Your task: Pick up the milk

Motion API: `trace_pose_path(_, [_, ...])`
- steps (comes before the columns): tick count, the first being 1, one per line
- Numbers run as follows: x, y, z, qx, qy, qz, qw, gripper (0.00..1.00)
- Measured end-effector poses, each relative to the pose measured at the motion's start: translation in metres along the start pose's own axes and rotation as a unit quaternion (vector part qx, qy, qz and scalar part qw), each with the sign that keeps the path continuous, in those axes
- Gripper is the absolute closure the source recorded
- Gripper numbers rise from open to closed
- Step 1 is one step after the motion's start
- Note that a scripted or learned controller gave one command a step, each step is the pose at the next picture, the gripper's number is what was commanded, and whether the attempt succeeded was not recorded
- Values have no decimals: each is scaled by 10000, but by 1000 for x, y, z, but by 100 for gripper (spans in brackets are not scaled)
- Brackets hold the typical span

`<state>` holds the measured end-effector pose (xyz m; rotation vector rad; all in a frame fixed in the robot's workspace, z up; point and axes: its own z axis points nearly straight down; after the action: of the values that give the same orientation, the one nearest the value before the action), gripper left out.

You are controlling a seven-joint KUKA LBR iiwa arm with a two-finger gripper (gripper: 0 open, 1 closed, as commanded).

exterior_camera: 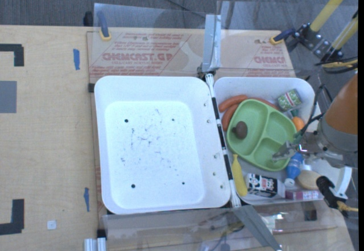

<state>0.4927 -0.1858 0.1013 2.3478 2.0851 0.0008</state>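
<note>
The milk (263, 184) is a small carton with black and white cow patches. It lies flat near the front wall of the right bin (250, 82), just in front of the green divided plate (261, 130). My gripper (286, 151) hangs over the plate's right front rim, behind and to the right of the milk and apart from it. Its fingers stand open with nothing between them. The grey arm with its orange band (346, 112) comes in from the right.
A yellow banana (240, 180) lies left of the milk along the bin wall. A blue bottle (294, 165), a beige lump (309, 179) and a pink bar (299, 194) crowd its right. Orange sausages (233, 105) and a green can (289, 99) sit behind the plate. The left bin (108, 96) adjoins.
</note>
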Motion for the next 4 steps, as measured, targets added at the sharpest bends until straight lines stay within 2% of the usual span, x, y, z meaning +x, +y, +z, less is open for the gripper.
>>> trace_pose_path(1, [-1, 58, -97, 10, -4, 2318, 9728, 0])
trace_pose_path(2, [72, 40, -4, 29, 0, 3032, 9529, 0])
trace_pose_path(3, [72, 40, -4, 28, -1, 3031, 9530, 0])
trace_pose_path(4, [55, 88, -125, 17, -5, 3908, 9205, 0])
